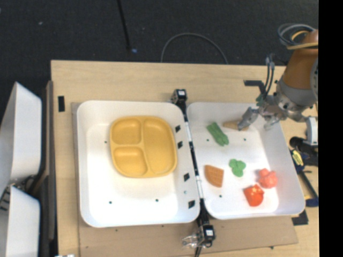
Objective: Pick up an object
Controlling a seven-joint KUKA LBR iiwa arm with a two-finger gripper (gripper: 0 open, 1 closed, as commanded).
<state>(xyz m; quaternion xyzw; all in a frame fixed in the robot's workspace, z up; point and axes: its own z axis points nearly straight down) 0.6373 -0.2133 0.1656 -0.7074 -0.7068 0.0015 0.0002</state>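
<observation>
The right bin (278, 197) holds several small objects: a long green piece (218, 134), a small green lump (237, 167), an orange wedge (214, 175), a pink piece (268, 178) and a red piece (254, 195). A tan piece (231, 125) lies near the bin's far edge. My gripper (259, 116) hangs over the far right part of this bin, just right of the tan piece. Its fingers are spread, with nothing between them.
The left bin (96, 197) carries a yellow divided plate (143, 145). A black clip (179, 96) sits at the far end of the seam between the bins. A white box (24, 133) stands off the bench at the left. Cables lie at the right edge.
</observation>
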